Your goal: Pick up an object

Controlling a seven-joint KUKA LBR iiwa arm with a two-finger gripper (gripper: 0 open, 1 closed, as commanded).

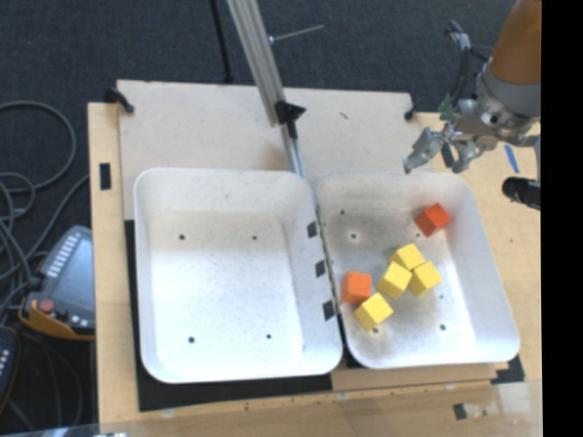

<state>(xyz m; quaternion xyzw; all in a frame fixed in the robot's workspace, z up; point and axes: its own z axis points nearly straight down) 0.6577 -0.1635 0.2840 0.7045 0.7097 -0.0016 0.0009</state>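
On the bench, the right bin (483, 271) holds blocks; jaws (439, 153) hover released above it.

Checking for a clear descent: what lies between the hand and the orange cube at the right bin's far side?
In the camera view, the bin's white far rim and bare speckled floor separate the hand from the orange cube.

A single fixed camera looks down from above the bench (383, 126) at a slant, far enough back to take in both white bins whole. The left bin (155, 271) lies near the middle of the view, the right bin (483, 280) just beside it toward the right. Beyond the left bin, dark carpet (109, 25) runs along the top; cables (32, 189) lie to its left.
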